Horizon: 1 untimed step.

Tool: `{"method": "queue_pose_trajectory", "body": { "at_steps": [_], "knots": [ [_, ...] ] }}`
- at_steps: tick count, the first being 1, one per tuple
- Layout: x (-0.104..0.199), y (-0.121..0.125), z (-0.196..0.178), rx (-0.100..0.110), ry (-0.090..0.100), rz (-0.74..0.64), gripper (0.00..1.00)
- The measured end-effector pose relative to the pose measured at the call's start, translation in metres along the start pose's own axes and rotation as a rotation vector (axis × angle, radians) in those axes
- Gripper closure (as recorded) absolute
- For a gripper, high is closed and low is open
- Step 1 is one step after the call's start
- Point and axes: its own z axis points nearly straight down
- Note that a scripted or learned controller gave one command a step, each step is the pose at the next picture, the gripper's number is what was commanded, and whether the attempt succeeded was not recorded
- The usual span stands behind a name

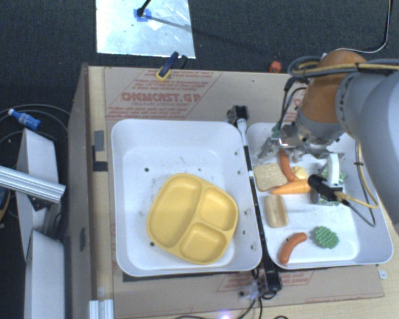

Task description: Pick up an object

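The right bin [369,244] holds toy food. A toast slice [268,176] lies at its left side, with an orange carrot [292,188] beside it and a red-orange sausage [287,167] standing slantwise just above. Lower down are a tan bread roll [275,211], a second sausage [291,247] and a green broccoli piece [324,237]. My gripper [284,146] hangs over the bin's upper left part, right above the upper sausage's top end. The grey arm and orange wrist band hide the bin's far right corner.
The left bin [133,151] holds a yellow divided tray [191,216]. A black clip [239,115] sits on the rim where the two bins meet. Cardboard lies under both bins, and a blue and yellow clamp [169,65] sits at its far edge.
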Motion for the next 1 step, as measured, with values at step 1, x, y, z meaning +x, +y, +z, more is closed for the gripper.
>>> {"method": "queue_pose_trajectory", "body": {
  "at_steps": [1],
  "knots": [
    [0.0001,0.0008,-0.0107,-0.002,0.0,-0.001,1.0]
  ]
}}
